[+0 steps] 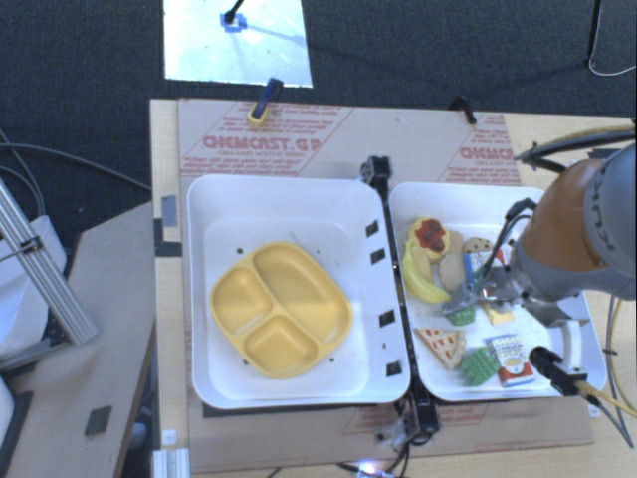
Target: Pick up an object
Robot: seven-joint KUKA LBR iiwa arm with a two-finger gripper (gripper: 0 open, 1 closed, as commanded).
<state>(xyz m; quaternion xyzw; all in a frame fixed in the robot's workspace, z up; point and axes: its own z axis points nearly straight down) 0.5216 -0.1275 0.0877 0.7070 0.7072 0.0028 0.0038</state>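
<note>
The right bin (587,352) holds several toy foods. A yellow banana (420,275) lies at its left, with a red-topped piece (431,234) above it. A round tan cookie (478,247) is at mid bin. A pizza slice (441,344), a green bumpy piece (479,365) and a red and white box (509,357) lie along the front. My gripper (472,289) is low in the middle of this bin, just above a small green piece (461,316) and beside a yellow wedge (498,314). The wrist hides what lies beneath it.
The left bin (214,207) holds a yellow divided tray (280,309). A black clamp strip (390,267) runs between the bins. The grey arm with its orange band (562,227) covers the right bin's right side. A metal frame (35,257) stands at the far left.
</note>
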